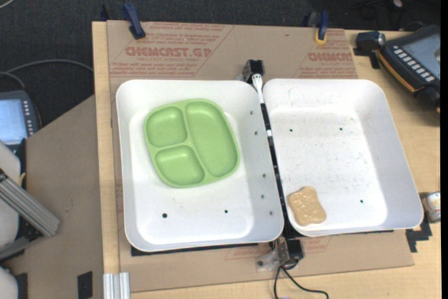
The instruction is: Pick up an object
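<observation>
Two shallow white bins sit side by side on a brown cardboard-covered table [210, 45], their inner rims touching along a dark seam. The left bin [140, 220] holds a light green divided plate [192, 143] with three compartments, lying flat in the upper middle of the bin and turned a little askew. The right bin [371, 115] holds a small tan, lumpy object [306, 206], rather like a biscuit or a little figure, lying in the near left corner close to the bin's wall and well apart from the plate. The floor of the right bin is speckled with dark flecks. A blue clamp [133, 21] and a yellow and blue clamp [322, 27] grip the far edge of the cardboard. I cannot tell the state of the pincer, whether it is spread or closed, nor whether it has hold of anything.
</observation>
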Tool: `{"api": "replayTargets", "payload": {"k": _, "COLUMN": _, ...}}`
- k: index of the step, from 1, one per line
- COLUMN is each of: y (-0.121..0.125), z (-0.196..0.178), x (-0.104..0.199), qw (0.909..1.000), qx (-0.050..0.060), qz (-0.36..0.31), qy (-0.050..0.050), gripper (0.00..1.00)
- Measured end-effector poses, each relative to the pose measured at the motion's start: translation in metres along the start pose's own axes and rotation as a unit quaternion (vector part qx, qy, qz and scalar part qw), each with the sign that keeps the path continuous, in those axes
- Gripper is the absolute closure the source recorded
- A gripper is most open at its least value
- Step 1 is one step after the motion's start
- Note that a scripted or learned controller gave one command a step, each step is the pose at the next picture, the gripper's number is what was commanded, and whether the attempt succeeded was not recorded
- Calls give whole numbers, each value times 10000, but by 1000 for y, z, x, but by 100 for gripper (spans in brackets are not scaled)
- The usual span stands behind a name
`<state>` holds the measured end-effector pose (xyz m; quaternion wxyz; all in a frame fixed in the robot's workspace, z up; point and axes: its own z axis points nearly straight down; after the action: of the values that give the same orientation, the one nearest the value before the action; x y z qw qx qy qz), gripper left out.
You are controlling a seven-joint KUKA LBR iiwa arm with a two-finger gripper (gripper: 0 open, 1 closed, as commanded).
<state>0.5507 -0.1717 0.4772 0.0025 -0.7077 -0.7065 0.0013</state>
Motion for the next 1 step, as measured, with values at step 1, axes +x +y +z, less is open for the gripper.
{"api": "replayTargets", "payload": {"k": 1, "y": -32, "z": 104, "x": 13, "qw": 10000, "qx": 35, "qz": -2, "qy": 10, "gripper": 100}}
